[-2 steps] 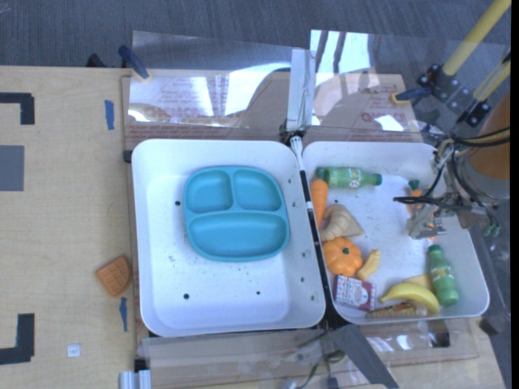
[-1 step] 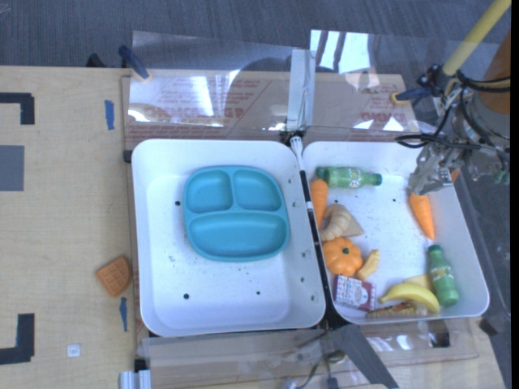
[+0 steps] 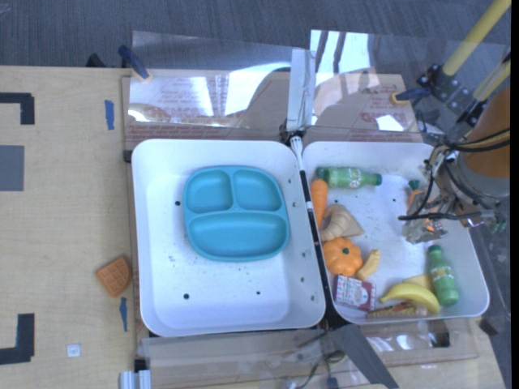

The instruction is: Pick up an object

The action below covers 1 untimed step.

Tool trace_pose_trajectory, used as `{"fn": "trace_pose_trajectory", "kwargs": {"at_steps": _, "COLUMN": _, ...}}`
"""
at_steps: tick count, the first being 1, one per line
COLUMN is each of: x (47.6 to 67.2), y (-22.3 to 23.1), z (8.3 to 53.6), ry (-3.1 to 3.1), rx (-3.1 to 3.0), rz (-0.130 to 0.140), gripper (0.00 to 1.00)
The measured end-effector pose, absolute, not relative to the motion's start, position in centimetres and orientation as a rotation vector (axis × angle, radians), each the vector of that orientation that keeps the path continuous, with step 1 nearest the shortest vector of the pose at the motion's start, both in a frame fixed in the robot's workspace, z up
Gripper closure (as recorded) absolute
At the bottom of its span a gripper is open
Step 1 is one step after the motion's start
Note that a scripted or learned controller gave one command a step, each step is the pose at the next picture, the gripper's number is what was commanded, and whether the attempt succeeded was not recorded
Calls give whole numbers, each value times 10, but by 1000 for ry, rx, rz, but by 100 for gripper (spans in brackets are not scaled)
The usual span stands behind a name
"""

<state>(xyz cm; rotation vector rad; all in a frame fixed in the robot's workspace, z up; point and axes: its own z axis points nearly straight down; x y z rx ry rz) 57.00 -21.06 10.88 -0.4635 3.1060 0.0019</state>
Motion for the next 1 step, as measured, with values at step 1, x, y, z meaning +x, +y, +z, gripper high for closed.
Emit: {"fn": "trace_pose_trajectory", "kwargs": {"at_steps": 1, "x": 591, "y": -222, "z": 89, "ry": 3018, "rx": -828, "rz": -6, "gripper": 100}}
